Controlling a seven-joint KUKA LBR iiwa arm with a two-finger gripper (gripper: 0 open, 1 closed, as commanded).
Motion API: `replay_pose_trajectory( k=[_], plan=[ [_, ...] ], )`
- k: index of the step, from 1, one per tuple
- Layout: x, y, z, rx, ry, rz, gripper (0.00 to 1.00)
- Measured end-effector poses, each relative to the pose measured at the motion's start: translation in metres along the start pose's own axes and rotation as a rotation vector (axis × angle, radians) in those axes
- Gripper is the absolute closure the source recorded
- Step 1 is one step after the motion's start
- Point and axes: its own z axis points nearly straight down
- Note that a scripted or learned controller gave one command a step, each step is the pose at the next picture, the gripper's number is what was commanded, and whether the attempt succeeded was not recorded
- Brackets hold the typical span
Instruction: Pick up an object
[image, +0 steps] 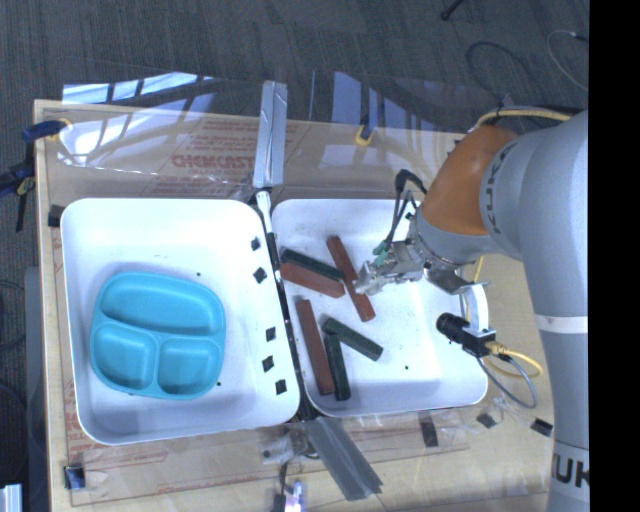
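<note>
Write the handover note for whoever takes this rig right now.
Tool: low in the right bin, over the upper brown block; finger state unclear, nothing visibly held.
Things: brown and dark green blocks lie scattered in the right bin, including the long brown block near the divider. The blue divided tray sits in the left bin.
Done: approach only.
Left: grasp a block and lift it.

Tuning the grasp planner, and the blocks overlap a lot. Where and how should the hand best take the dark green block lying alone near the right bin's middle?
Probably mid-length on the dark green block, coming straight down, fingers across its narrow width. It lies flat and slanted, its long sides mostly free; only its left end nears the other blocks. The hand would turn to match.
</note>
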Motion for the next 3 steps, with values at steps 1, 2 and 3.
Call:
replay_pose_trajectory(
  k=[1,2,3],
  plan=[
    [0.000,0.000,0.000,0.000,0.000,0.000,0.00],
    [0.000,0.006,0.031,-0.014,-0.004,-0.052,0.00],
    [0.001,0.005,0.028,-0.003,0.001,-0.057,1.00]
  ],
)
